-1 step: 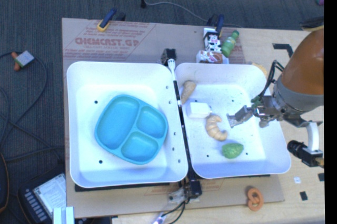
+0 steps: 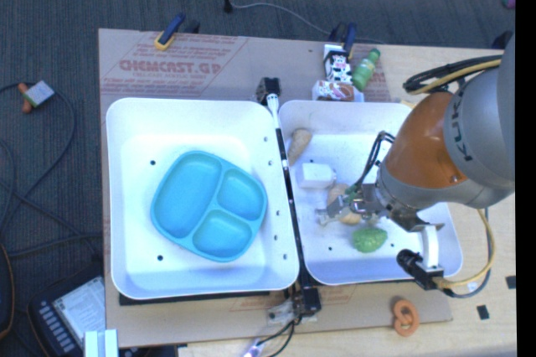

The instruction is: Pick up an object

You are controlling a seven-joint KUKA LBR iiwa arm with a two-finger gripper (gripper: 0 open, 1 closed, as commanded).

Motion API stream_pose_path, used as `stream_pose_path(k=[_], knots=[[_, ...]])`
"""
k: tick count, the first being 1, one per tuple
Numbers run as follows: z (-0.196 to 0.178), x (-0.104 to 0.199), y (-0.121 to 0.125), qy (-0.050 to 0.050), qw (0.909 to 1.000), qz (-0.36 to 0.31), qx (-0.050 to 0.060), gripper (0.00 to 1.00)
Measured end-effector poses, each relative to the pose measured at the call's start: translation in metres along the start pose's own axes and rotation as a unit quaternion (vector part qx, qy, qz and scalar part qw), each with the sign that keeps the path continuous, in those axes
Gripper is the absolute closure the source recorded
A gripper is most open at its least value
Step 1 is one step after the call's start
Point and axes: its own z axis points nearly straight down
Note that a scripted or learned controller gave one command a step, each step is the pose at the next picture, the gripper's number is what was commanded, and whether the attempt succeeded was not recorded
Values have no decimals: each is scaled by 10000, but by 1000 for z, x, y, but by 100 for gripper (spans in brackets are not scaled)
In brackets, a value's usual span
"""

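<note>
Green object (image 2: 369, 240) lies just below the gripper (image 2: 352, 209) — right bin (image 2: 335, 267).

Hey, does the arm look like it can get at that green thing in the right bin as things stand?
Probably yes. The green object lies open on the floor of the right bin, nothing over it, and the gripper sits just above-left of it among the other small items.

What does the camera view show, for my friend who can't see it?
A grey and orange robot arm reaches into the right white bin over small objects, including a green lumpy object and a white block. The left white bin holds a blue divided plastic tray.
</note>
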Motion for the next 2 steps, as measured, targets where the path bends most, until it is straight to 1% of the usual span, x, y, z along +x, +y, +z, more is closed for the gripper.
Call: stream_pose_path(k=[1, 2], knots=[[-11, -2, 1, -23, 10000, 10, -21, 100], [-70, -11, 83, -12, 10000, -1, 20, 100]])
